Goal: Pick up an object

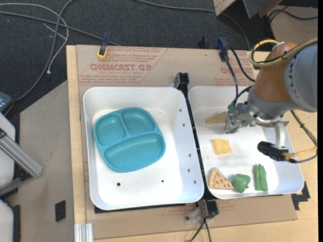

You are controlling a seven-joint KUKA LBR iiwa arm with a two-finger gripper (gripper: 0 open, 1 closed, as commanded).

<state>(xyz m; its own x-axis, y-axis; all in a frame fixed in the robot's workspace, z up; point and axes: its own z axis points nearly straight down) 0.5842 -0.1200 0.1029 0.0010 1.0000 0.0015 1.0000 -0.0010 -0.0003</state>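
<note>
The claw [231,126], its grip state impossible to tell, hangs low in the right bin [202,135] just beside a tan cone-shaped piece [216,118], above the yellow block [221,146], pizza slice [219,179], green pepper [241,182] and beans [260,177].

Your left bin [96,150] holds divided plate [130,138]. Right bin [292,183]: cone [216,118] at back, gripper [232,126] just beside it; cracker [221,146] mid; sandwich wedge [219,179], pepper [241,182], beans [260,177] along front.
</note>
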